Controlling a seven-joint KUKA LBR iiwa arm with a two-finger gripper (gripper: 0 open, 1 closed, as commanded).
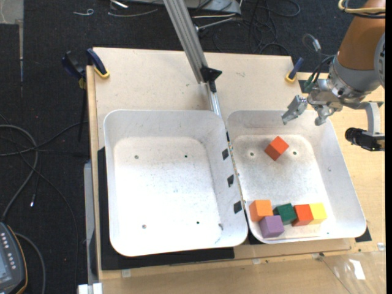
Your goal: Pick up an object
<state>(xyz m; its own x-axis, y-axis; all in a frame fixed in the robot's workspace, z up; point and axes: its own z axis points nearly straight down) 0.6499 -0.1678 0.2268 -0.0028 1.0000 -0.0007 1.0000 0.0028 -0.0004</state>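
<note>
An orange-red cube point(277, 147) lies alone in the upper part of the right bin point(343, 182). Along that bin's front edge sits a cluster of blocks: an orange one point(262, 209), a green one point(285, 212), a red-orange one point(303, 214), a yellow one point(318, 212) and a purple one point(271, 226). My gripper point(308, 113) hangs over the right bin's far rim, above and to the right of the lone cube. Its two fingers are spread apart with nothing between them.
The left bin point(122, 164) sits beside the right one. A slanted metal pole point(190, 35) runs down to the gap between the bins. Clamps point(98, 66) hold the board's far corners, and cables lie on the dark floor around.
</note>
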